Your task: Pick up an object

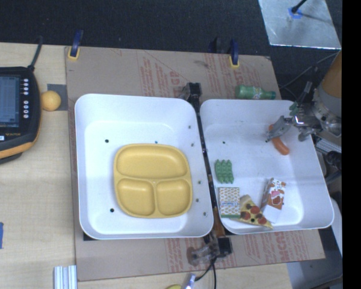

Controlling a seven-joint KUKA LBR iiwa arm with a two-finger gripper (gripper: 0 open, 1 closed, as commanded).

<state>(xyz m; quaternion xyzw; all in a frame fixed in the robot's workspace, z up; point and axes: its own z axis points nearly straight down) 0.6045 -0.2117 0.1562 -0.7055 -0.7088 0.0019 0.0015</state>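
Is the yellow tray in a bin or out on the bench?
In a bin. The yellow tray lies flat inside the left bin, with white floor showing on every side of it.

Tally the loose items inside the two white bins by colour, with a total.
Yellow: 1, the divided tray in the left bin
Green: 1, the studded block
Orange: 1, the small piece near the gripper
Multicoloured: 3, the patterned card, pizza slice, printed packet
Total: 6
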